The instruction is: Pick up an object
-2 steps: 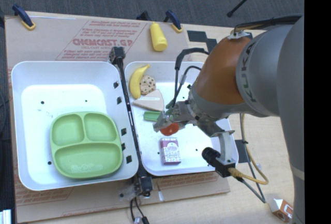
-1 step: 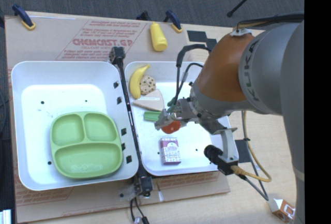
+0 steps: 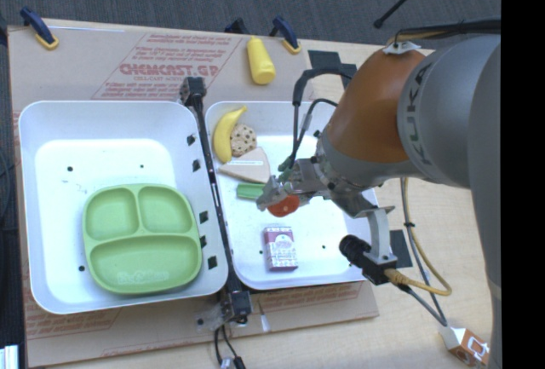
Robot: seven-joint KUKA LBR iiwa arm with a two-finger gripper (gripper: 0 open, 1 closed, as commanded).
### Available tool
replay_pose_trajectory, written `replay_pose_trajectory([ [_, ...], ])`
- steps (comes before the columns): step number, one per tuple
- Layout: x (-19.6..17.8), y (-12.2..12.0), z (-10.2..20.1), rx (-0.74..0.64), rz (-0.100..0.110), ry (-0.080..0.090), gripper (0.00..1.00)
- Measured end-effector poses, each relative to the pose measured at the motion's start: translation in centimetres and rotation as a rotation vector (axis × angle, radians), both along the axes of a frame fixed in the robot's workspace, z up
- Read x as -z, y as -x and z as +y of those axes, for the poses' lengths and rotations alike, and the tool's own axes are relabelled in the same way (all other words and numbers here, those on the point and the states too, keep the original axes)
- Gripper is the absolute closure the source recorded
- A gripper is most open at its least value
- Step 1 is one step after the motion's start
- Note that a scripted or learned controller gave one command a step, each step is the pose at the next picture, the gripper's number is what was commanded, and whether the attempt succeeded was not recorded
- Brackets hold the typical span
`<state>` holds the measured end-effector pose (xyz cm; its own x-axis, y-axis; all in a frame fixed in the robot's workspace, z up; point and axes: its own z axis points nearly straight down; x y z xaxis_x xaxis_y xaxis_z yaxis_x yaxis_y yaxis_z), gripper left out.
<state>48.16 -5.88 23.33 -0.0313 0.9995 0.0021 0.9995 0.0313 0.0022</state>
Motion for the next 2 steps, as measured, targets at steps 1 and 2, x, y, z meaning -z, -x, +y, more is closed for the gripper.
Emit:
replay_pose_trajectory([
  [1, -1.0, -0.1, 0.0, -0.008, -0.001, 0.000, 1.00],
  [2, -2.0, -0.2, 0.1, -0.017, -0.002, 0.000, 1.00],
])
